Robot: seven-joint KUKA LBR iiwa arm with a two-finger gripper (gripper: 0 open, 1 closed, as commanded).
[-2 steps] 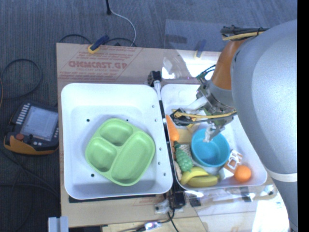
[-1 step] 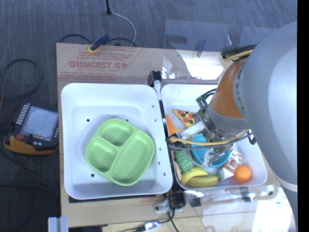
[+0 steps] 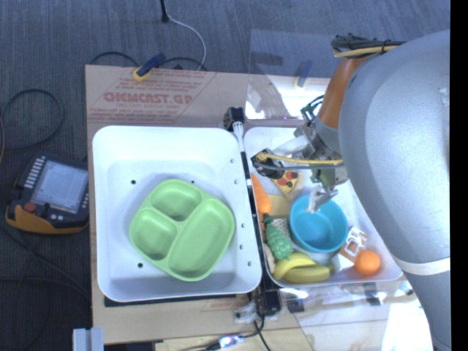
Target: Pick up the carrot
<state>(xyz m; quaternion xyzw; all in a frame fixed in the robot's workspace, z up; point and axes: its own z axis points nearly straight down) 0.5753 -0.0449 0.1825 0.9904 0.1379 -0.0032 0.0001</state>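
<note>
Lying along the right bin's [image 3: 375,229] left wall, slim orange carrot [image 3: 259,195].

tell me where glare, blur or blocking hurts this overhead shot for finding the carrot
In the camera view, the big grey robot arm is close to the lens, soft, and covers the right white bin's right side; bright glare washes out the clear plastic behind that bin; the small orange carrot at the bin's left wall is sharp enough and evenly lit; the green divided plate shows only soft shadow.
</note>
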